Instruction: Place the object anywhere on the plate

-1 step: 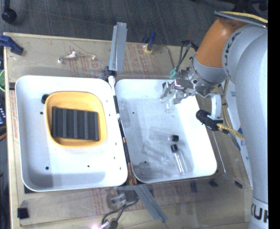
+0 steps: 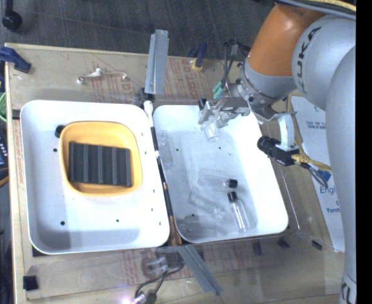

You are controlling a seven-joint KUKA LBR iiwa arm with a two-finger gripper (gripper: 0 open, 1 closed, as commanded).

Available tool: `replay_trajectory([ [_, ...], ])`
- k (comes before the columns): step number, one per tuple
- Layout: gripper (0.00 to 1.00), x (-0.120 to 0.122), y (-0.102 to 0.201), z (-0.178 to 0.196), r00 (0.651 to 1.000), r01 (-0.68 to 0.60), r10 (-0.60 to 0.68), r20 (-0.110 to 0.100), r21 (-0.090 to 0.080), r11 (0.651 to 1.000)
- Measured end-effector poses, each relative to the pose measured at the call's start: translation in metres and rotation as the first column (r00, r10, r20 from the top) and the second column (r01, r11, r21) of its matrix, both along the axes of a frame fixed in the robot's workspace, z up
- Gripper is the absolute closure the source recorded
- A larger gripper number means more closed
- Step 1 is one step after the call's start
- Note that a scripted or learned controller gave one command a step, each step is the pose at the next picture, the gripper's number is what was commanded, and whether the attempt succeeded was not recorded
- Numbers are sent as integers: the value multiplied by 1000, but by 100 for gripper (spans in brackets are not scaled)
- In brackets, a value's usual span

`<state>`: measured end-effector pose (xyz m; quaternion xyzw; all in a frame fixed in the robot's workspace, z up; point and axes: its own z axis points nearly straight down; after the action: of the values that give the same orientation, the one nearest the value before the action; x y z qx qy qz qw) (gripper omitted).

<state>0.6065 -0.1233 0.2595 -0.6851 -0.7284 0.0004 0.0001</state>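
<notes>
Sitting in the left bin [image 2: 33,170] is a yellow plate [image 2: 100,132], near the middle, with white floor showing all around it. A dark block with ridges [image 2: 100,164] lies flat on the plate and covers most of it. The worktop [image 2: 59,65] shows as a brown strip around both bins.

In the right bin [image 2: 262,189], some clear little bottles [image 2: 239,214] lie near the front edge. They are see-through and hard to make out. Two small black caps [image 2: 232,183] are the easy part to see. The middle of this bin is bare.

The jaws hang over the back edge of the right bin, well apart from the bottles. I cannot tell if they are open or closed. Something clear and blurry [image 2: 210,132] shows just under them.

The big grey and orange arm [image 2: 312,56] is cut off at the right side.
</notes>
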Motion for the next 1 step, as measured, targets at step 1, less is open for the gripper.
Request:
replay_trajectory([
  [1, 100, 19, 87, -24, 987, -161, 161, -4, 1, 987],
])
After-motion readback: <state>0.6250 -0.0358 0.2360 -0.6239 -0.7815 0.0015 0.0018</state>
